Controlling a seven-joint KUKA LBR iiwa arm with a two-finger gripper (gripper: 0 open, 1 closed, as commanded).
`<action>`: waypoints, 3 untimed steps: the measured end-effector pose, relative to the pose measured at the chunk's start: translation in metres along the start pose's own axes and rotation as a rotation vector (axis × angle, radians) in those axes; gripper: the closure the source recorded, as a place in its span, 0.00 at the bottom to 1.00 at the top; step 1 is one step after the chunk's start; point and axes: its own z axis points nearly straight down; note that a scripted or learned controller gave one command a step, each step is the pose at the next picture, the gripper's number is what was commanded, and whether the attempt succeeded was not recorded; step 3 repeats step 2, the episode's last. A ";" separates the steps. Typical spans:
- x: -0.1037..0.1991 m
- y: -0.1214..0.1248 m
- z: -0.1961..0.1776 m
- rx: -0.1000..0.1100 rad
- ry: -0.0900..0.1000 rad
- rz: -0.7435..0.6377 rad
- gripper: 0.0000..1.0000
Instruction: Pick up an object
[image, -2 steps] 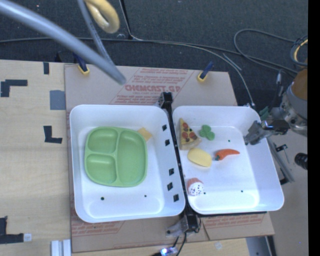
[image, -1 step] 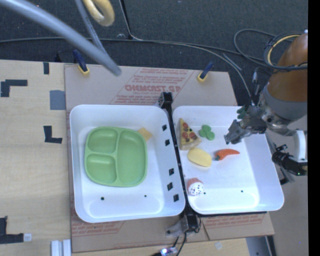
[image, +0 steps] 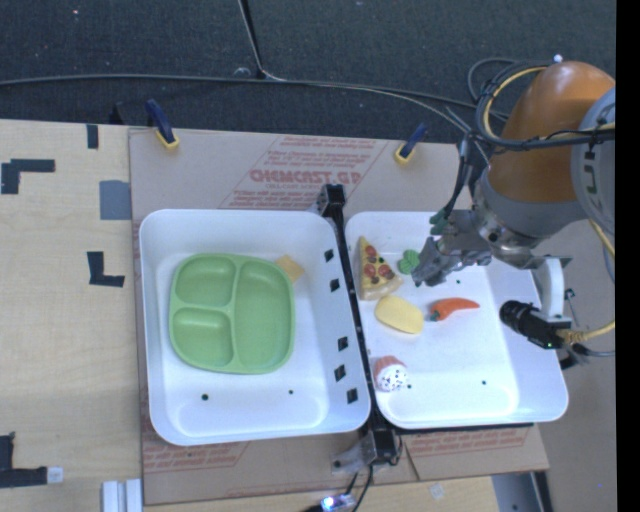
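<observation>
Green plate (image: 232, 312) sits in the left bin (image: 160, 330), a yellow bit (image: 290, 267) beside it. Right bin (image: 520, 395) holds pizza slice (image: 373, 268), yellow lemon (image: 399, 314), orange carrot (image: 455, 308) and a small green toy (image: 408, 262). The jaws (image: 432, 270) hang just beside the green toy; I cannot tell their state. It looks light and hard; grab its sides. Open room lies near the bin's front.

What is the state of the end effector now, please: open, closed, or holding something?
End effector: cannot be told; it hangs low over the right bin, beside the green toy.
</observation>
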 end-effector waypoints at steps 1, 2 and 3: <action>0.059 -0.004 0.005 0.000 0.001 -0.001 1.00; 0.114 -0.013 0.012 0.000 0.000 -0.001 1.00; 0.114 -0.013 0.012 0.000 0.000 -0.001 1.00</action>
